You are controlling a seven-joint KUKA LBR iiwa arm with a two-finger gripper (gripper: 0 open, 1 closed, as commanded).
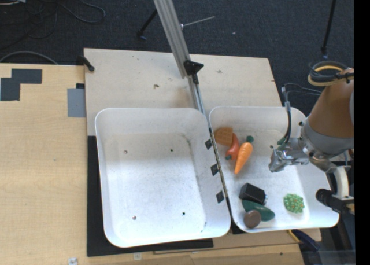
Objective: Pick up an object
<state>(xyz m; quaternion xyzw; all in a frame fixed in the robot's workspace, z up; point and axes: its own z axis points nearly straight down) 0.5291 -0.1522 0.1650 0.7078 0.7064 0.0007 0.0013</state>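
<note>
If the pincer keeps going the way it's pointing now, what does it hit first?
Probably the toy carrot. The pincer points left across the right bin, and the carrot is the nearest thing in that line. Its height above the floor is unclear, so it could pass over.

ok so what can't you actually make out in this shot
- Tool, camera view: too small and blurred to tell whether it is open or shut.
- Arm: cut off at the right.
- Teal item: partly covered by the black block and the brown ball; shape unclear.
- Red item: partly behind the carrot.
</note>
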